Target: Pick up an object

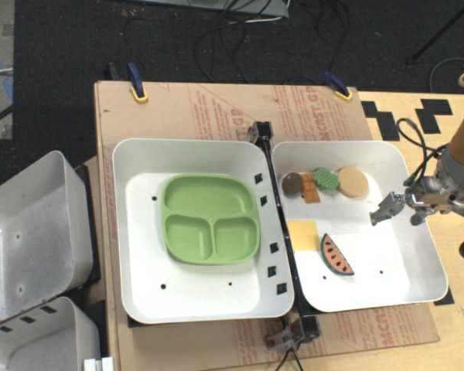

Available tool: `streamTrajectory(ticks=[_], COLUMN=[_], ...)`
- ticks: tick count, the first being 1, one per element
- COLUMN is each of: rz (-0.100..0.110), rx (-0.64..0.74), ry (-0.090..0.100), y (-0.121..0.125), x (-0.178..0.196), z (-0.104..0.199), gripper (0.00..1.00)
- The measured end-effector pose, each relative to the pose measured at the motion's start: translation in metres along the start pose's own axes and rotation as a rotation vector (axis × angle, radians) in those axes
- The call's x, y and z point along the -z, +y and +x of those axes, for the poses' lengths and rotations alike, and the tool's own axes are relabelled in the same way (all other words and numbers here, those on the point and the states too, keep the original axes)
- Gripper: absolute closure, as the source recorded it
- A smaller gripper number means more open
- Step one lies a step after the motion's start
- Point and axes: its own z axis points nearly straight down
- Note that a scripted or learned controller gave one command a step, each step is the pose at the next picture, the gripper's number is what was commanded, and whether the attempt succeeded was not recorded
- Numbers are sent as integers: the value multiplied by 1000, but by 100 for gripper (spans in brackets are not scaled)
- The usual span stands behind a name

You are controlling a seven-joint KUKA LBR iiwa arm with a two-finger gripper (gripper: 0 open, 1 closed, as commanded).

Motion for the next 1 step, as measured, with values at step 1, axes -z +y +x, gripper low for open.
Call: streamTrajectory(ticks=[1], rz=[-11], rx=[3], ry=[-3], y=[3], x=[5], z=[0], gripper=[0])
